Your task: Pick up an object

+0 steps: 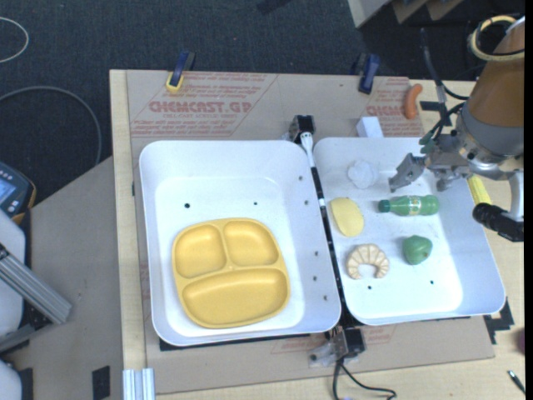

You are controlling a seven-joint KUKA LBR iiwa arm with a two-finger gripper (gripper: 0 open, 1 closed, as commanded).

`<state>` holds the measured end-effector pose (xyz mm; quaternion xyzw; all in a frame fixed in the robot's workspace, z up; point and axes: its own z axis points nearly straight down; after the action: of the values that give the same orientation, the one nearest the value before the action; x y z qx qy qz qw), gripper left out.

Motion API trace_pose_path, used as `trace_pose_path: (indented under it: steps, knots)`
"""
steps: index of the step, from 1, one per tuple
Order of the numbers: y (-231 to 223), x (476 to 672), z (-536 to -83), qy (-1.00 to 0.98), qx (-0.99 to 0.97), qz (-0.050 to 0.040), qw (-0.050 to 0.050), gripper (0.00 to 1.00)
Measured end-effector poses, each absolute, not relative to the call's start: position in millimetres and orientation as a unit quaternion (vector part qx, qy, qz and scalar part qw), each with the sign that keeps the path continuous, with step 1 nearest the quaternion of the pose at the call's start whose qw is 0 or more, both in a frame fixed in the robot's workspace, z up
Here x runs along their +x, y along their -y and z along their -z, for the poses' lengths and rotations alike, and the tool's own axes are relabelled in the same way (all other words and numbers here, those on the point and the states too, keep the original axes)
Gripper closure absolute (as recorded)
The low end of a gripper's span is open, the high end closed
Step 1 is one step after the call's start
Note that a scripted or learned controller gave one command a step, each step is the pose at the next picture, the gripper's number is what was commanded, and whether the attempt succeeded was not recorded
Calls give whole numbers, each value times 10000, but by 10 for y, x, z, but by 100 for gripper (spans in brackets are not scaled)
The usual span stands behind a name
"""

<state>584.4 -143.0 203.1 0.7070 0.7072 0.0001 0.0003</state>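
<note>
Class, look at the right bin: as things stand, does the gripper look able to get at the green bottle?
Probably yes. The gripper hangs just above the bottle, which lies apart from the other items with nothing over it.

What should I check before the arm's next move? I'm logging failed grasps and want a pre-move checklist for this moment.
1. Hand over the right white bin: ok, near its upper part.
2. Hand carrying anything: cannot tell.
3. Nearest target: green plastic bottle lies on its side just below the hand: ok.
4. Space around the bottle: ok, apart from the pale yellow oval piece and the green pepper-shaped toy.
5. Tan croissant toy lying free: ok.
6. Yellow divided plate in the left bin, out of the way: ok.
</note>
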Motion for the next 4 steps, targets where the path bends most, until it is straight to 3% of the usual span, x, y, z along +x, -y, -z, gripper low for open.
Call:
trace_pose_path:
  steps: [1, 2, 3, 4]
  knots:
    - [2160, 5455, -938, -7081, 7061, -11, 2, 0]
    - [1829, 4759, -840, -7067, 7075, 8, -34, 0]
    - [987, 5087, -844, -7103, 7039, -19, 3, 0]
    - [1049, 5073, -947, -7070, 7073, -7, 20, 100]
